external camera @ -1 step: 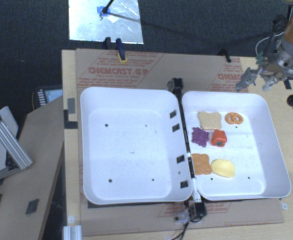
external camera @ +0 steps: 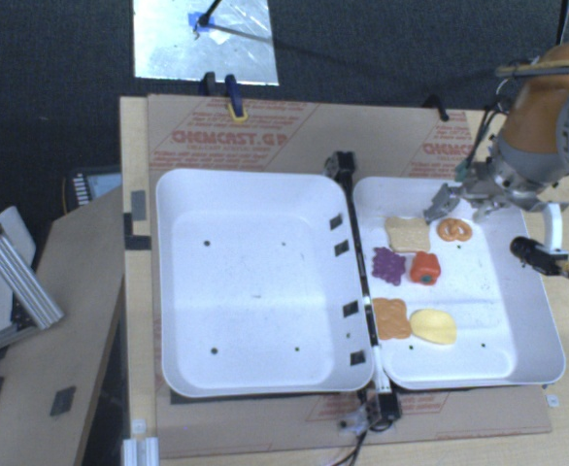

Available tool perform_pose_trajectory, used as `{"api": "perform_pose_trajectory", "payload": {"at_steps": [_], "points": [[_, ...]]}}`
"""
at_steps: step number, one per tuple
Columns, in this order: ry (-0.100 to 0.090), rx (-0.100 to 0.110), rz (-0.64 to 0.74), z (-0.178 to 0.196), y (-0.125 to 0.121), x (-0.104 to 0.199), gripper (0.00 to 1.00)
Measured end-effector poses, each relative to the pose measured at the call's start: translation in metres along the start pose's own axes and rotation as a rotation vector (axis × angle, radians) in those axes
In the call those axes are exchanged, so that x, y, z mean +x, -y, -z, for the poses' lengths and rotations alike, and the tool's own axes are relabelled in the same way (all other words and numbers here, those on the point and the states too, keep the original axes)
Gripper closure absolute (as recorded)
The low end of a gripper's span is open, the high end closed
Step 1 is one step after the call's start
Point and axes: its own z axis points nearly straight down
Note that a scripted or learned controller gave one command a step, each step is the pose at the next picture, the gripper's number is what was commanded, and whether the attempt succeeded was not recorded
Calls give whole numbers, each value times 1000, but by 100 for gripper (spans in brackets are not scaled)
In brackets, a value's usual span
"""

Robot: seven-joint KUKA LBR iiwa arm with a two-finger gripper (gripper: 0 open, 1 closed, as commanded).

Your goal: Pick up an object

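Observation:
Several toy foods lie in the right bin (external camera: pixel 527 343): a tan bread slice (external camera: pixel 407 233), an orange pretzel (external camera: pixel 453 229), purple grapes (external camera: pixel 388 264), a red pepper (external camera: pixel 424 269), an orange piece (external camera: pixel 391 317) and a yellow lemon (external camera: pixel 433 326). My gripper (external camera: pixel 451 199) hangs over the bin's far edge, just above the pretzel and the bread slice. Nothing shows between its fingers.
The left bin (external camera: pixel 255 280) sits beside the right one, with a black clip divider (external camera: pixel 354 260) between them. Cardboard (external camera: pixel 265 134) lies under both bins. A shiny metal sheet (external camera: pixel 205 27) lies at the back left. A black cable end (external camera: pixel 532 252) hangs over the right bin.

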Motion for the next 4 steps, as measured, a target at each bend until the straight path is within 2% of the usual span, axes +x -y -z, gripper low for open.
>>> {"api": "perform_pose_trajectory", "payload": {"at_steps": [1, 2, 3, 4], "points": [[3, -13, 2, -65, 8, 23, 0], [5, -19, -1, -60, 54, 53, 0], [-1, -24, 14, 43, 21, 174, 0], [2, -13, 3, 47, 23, 166, 100]]}}
